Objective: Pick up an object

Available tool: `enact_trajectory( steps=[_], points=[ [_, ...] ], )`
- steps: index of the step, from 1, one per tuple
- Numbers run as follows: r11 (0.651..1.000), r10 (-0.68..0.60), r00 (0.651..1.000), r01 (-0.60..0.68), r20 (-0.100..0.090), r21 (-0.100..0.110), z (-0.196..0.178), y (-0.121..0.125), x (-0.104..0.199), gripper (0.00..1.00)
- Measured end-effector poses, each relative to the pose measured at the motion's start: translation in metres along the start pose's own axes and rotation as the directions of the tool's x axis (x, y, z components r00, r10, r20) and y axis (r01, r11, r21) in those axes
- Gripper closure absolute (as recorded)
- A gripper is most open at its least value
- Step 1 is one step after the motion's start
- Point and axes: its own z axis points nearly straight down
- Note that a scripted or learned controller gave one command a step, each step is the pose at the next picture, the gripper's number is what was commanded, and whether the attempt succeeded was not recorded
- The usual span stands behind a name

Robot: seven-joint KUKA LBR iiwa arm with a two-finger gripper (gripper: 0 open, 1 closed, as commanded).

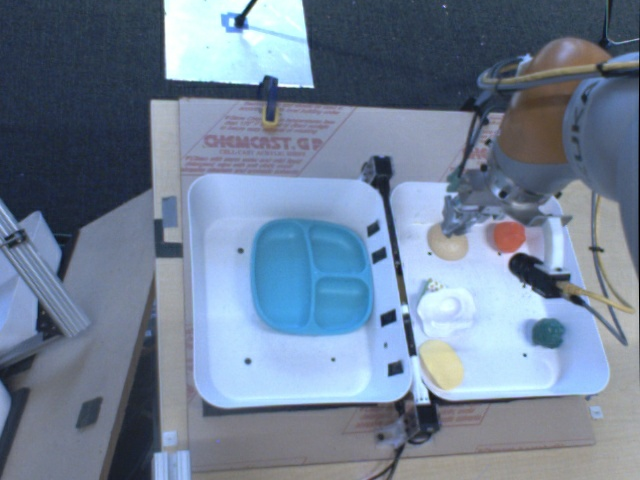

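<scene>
The jaws [455, 220] are hovering directly over the tan ball [447, 243] in the right bin [590, 368], positioning for a grasp; their state cannot be told.

tan rounded object [448, 244] | right bin [575, 368], far-left part | directly under gripper [456, 220]

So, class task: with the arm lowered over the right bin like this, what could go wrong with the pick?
1. The end effector sits at the edge of the tan rounded object, so it may slip off or nudge it away.
2. The orange object lies close by and could get knocked.
3. The tan object lies near the right bin far wall, leaving little room.
</scene>
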Motion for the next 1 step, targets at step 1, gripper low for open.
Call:
enact_trajectory(
  steps=[1],
  points=[
    [1.0,-0.002,1.0,0.002,-0.001,-0.001,-0.014,-0.0029,0.0565,1.0]
  ],
)
